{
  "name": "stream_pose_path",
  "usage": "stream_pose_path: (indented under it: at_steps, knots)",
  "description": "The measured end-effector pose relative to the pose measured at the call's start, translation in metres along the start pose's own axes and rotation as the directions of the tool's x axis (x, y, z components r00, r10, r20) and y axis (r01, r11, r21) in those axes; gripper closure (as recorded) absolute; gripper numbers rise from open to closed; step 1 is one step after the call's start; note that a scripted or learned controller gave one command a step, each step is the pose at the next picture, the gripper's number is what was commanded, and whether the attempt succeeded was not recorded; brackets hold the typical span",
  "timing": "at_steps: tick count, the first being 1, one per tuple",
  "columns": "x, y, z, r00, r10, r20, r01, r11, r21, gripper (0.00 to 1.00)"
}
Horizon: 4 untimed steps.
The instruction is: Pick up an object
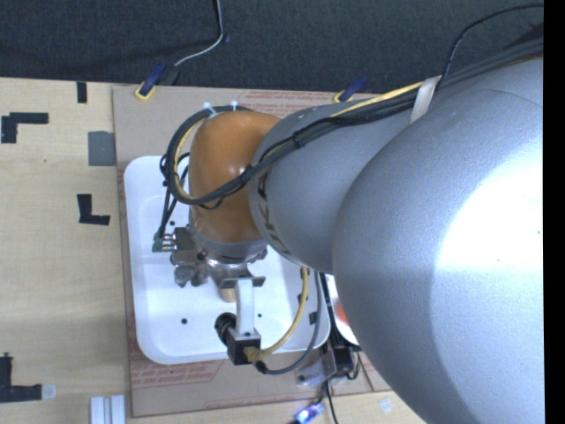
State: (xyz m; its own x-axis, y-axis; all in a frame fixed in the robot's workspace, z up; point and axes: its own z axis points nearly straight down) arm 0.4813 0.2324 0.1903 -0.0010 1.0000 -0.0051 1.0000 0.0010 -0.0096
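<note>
My gripper (187, 270) hangs low over the left white bin (146, 263), below the orange band (221, 175) of the wrist. Its grey body points down toward the bin floor at the left middle. The arm's bulk hides most of the bin beneath it. No object shows on the bare strip of bin floor at the left and front. A small red-orange patch (339, 321) peeks out beside the arm at the left edge of the right bin; I cannot tell what it is.
The large grey arm (424, 237) covers the right bin and most of the view's right half. Cables (291, 325) loop from the wrist to a black fitting (237, 343) near the left bin's front. Black marks (88, 210) lie on the bench to the left.
</note>
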Motion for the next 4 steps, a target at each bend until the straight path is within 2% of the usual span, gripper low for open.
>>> stream_pose_path:
  at_steps: [1, 2, 3, 4]
  knots:
    - [-0.047, 0.027, -0.174, 1.0, 0.003, -0.01, -0.003, 1.0, -0.026, 1.0]
    - [0.002, 0.05, -0.104, 1.0, -0.003, -0.002, 0.003, 1.0, -0.004, 1.0]
    - [-0.005, 0.017, -0.228, 1.0, -0.003, -0.011, 0.003, 1.0, -0.019, 1.0]
    - [0.0, 0.037, -0.173, 1.0, 0.0, -0.002, 0.0, 1.0, -0.005, 1.0]
